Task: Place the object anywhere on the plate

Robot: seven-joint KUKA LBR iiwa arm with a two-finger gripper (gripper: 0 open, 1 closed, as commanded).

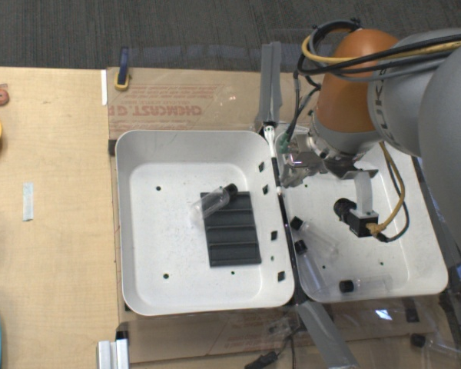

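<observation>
A dark ribbed rectangular plate [233, 231] lies in the left white bin [150, 206], right of its middle. A small clear piece with a black end [218, 198] rests across the plate's top edge, partly on it. My gripper [293, 163] hangs under the orange wrist band [352, 75], over the top left corner of the right bin [415, 271], close to the divider between the bins. It is apart from the plate and the small piece. Nothing visible is held in it.
The right bin holds small black bits [296, 224] [346, 286] and some clear scraps near its front. A black cable connector [355, 217] dangles from the arm over that bin. Cardboard lies behind the bins, with a wooden bench top to the left.
</observation>
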